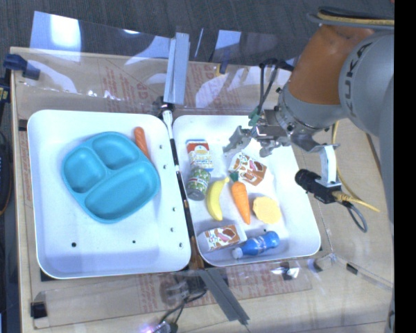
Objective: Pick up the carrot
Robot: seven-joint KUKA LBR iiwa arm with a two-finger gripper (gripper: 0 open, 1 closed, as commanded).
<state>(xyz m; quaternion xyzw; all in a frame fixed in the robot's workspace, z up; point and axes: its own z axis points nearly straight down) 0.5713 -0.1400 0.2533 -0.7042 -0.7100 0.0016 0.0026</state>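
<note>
An orange carrot (240,201) lies in the right bin (301,207), pointing toward the front, between a banana (215,198) and a yellow wedge (267,210). My gripper (252,143) hangs above the back of this bin, over a printed snack pack (249,170), behind the carrot and apart from it. Its fingers are spread open with nothing between them. A second slim orange-red piece, like a small carrot (140,141), lies in the left bin beside the blue plate.
A blue divided plate (111,174) sits in the left bin (55,248). The right bin also holds a small carton (200,155), a can (198,182), another carton (222,236) and a blue bottle (258,245). The arm (340,61) looms at the right.
</note>
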